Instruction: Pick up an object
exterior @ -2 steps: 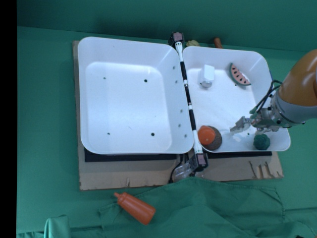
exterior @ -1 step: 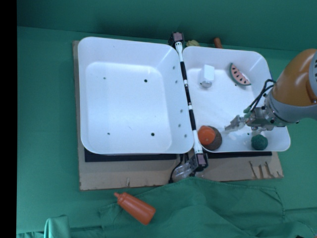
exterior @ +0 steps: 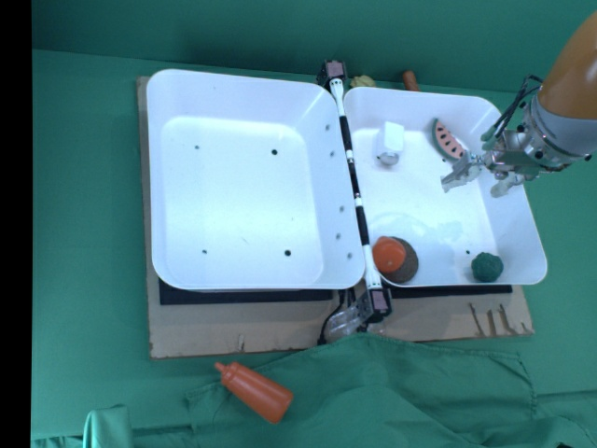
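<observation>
- Your grey arm's two-finger gripper (exterior: 478, 172) hangs over the right-hand shallow white bin (exterior: 522, 236), near its right wall; the fingers stand apart with nothing between them.
- Just beside the fingertips, toward the far rim, you see a red watermelon-slice toy with a green rind (exterior: 449, 139).
- A small white cup-like block (exterior: 390, 143) sits near the far left of that bin, close to the black-and-white divider rod (exterior: 351, 171).
- An orange-and-brown rounded toy (exterior: 395, 258) lies at the near left corner, and a dark green knobbly ball (exterior: 486, 266) at the near right corner.
- The left white bin (exterior: 168, 157) sits alongside.
- An orange plastic bottle (exterior: 254, 391) lies on the green cloth (exterior: 84, 250) in front of the bins.
</observation>
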Robot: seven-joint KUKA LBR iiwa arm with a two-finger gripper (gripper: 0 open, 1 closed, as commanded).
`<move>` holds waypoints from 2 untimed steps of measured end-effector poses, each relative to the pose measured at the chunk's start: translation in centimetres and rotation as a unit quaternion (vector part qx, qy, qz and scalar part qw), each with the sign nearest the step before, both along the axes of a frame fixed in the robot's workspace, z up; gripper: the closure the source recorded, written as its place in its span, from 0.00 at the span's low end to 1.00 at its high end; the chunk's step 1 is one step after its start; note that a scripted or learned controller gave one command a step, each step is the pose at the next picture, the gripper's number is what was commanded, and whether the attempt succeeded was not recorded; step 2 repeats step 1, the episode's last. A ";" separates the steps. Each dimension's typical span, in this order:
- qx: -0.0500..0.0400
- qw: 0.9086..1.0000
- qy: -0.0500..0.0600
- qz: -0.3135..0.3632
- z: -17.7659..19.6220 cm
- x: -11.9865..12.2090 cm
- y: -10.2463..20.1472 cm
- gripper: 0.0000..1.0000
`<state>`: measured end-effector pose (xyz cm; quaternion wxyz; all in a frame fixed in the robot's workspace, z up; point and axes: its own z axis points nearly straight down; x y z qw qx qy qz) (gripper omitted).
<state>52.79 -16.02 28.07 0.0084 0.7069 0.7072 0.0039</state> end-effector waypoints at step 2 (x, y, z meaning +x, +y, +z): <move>0.001 1.000 0.003 -0.006 6.5 -0.1 -0.6 0.00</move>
